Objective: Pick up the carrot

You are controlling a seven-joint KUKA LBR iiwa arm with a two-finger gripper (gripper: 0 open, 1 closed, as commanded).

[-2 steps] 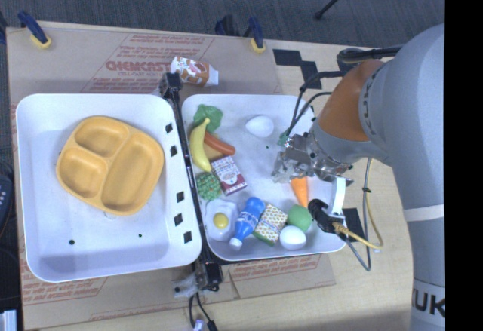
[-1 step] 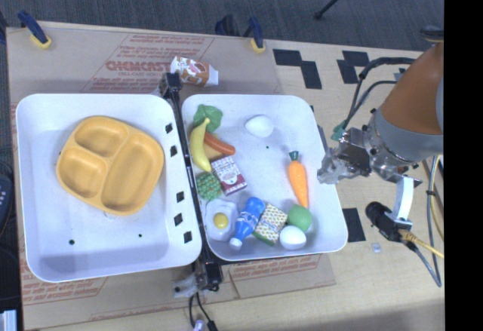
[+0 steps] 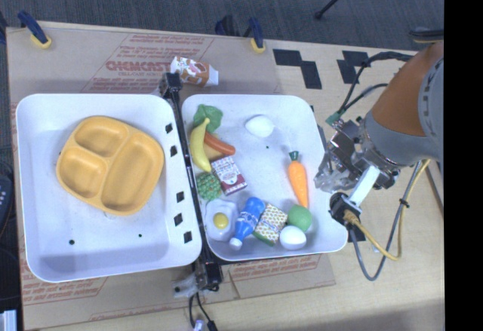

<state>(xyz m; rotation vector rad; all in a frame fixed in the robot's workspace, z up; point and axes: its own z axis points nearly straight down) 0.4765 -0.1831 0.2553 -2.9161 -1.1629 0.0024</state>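
Observation:
The carrot (image 3: pixel 299 180), orange with a green top, lies in the right bin (image 3: pixel 317 133) near its right wall, pointing toward the near edge. My gripper (image 3: pixel 329 175) hangs just outside that wall, to the right of the carrot, and holds nothing that I can see. The grey arm with its orange band (image 3: pixel 407 99) reaches in from the right.
The right bin also holds a white egg (image 3: pixel 259 126), a banana (image 3: pixel 199 147), a hot dog (image 3: pixel 219 145), a red carton (image 3: pixel 229 175), a green ball (image 3: pixel 299 217), a blue bottle (image 3: pixel 246 221) and other toy foods. A yellow divided plate (image 3: pixel 110 164) sits in the left bin.

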